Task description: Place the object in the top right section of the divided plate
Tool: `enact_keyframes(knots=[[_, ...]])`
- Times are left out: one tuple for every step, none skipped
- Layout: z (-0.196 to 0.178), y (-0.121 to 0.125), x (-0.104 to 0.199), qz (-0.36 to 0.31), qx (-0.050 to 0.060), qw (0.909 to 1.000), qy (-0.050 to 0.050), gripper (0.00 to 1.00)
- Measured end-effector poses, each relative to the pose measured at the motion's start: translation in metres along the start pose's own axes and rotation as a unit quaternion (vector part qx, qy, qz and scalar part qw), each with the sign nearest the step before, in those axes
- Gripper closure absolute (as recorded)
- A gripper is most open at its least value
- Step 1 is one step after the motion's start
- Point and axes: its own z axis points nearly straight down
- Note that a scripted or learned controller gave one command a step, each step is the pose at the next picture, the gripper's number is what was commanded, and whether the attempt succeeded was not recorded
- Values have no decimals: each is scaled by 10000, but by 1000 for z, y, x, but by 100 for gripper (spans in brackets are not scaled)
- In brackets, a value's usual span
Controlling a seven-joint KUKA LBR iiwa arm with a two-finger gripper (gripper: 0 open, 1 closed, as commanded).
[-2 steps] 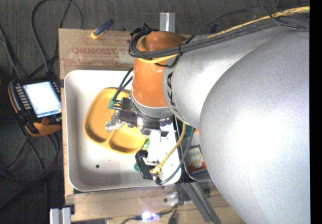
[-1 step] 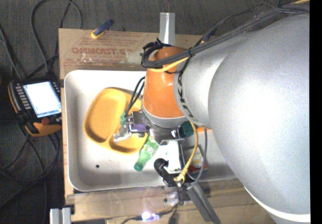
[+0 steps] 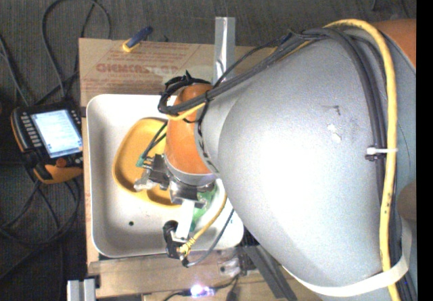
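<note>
The arm (image 3: 311, 151) is hanging right over the yellow divided plate (image 3: 128, 151) in the white bin (image 3: 108, 225), blocking most of it. Can't tell what the jaws are doing or where the object is, so it's probably risking a drop into the wrong section.

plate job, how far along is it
Done: the arm has reached over the left bin, with its wrist above the yellow divided plate.
In hand: the wrist hides whatever is under it, so a grasp or release can't be judged.
Left: nothing confirms an object in the top right section, so placement remains unverified.
</note>
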Motion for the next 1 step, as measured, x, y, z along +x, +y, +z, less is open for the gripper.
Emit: enact_keyframes(knots=[[14,4,2,-700,-74,9975,21,0]])
